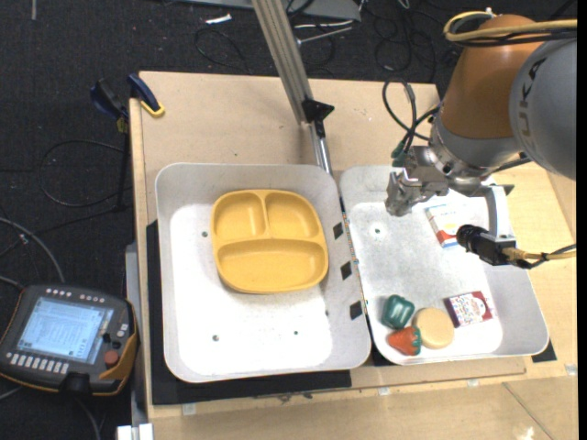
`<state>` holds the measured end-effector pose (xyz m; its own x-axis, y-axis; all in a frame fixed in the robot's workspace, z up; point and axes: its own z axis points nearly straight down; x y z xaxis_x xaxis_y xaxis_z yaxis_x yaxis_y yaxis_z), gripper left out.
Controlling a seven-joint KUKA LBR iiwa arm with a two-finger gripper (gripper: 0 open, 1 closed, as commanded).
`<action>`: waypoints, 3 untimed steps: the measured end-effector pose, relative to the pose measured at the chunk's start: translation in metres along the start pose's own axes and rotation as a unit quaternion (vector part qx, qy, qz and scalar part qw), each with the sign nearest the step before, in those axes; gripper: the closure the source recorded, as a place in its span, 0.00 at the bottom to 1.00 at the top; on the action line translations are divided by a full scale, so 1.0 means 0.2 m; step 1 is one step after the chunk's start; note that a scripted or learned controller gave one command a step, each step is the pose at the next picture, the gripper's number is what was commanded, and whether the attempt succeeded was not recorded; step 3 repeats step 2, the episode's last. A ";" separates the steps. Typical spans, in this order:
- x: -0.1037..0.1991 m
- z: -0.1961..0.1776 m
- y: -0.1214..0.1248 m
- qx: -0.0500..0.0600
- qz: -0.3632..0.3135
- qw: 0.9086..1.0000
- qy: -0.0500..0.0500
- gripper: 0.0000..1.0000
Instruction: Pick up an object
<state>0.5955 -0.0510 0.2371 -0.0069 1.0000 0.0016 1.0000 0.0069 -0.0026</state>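
- Bench: two shallow white bins sit side by side on a tan board; the left bin [183,337] fills the centre-left of the frame, the right bin [514,337] the centre-right.
- Left bin contents: one yellow divided plate [270,241], lying flat in the upper half of that bin.
- Right bin, lower edge: a green pepper [397,311], a red piece [404,341] just below it, and a round tan piece [435,328] touching both, grouped together.
- Right bin, lower right: a small dark red packet [469,309], just beside the tan piece.
- Right bin, upper part: a white carton with red and blue print [443,223], lying flat.
- Arm: enters from the upper right of the frame.
- Gripper [402,195]: positioned over the upper left corner of the right bin, left of the carton. Finger state: cannot tell. No object seen between the fingers.
- Off-bench, lower left of the frame: a teach pendant [64,337] on the dark floor.
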 end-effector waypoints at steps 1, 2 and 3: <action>0.29 0.02 -0.12 0.000 -0.001 1.000 0.000 1.00; 0.55 0.06 -0.21 0.000 -0.001 1.000 0.000 1.00; 0.55 0.06 -0.21 0.000 -0.001 1.000 0.000 1.00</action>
